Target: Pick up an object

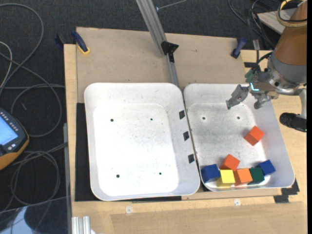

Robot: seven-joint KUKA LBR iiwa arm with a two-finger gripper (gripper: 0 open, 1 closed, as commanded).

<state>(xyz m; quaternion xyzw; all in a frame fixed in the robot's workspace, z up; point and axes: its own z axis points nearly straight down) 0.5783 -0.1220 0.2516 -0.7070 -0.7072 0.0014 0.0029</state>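
Note:
My gripper hangs over the far part of the right bin, its fingers spread open with nothing between them. An orange cube lies alone in the bin, a short way nearer the front than the gripper. Along the bin's front edge sits a cluster: a blue cube, a yellow cube, an orange cube, a green cube, another blue cube and an orange cube just behind them.
The left bin lies beside the right one. A slanted metal rail runs down to the gap between the bins. Blue clamps hold the board's far corners. Cables lie on the floor at left.

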